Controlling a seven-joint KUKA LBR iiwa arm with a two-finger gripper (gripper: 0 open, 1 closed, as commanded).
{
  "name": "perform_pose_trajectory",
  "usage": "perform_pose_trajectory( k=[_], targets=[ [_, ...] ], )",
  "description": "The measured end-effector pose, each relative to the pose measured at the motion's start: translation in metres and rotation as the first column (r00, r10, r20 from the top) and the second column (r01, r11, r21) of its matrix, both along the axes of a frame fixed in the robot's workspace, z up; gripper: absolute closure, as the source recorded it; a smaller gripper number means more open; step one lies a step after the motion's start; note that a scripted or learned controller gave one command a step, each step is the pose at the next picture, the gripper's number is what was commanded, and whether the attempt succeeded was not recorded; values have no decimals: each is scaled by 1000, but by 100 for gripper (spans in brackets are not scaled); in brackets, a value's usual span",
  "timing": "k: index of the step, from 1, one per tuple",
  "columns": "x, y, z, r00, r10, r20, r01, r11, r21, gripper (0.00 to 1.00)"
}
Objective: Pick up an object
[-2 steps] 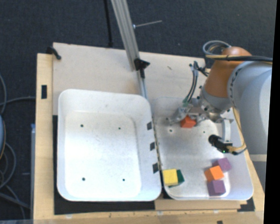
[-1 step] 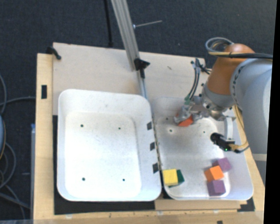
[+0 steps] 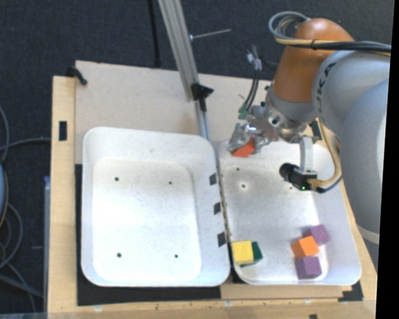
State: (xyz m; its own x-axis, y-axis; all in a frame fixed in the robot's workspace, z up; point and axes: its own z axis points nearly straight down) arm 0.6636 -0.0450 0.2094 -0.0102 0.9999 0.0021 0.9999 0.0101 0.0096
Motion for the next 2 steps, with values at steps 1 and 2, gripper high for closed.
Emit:
perform_pose_trajectory(
  k=[1,2],
  targets=[
    [-38,3,30,1000,-9,-9,9,1000,-1,100],
    [-10,68,-16,1000,-3,-12,3,1000,-2,100]
  ],
)
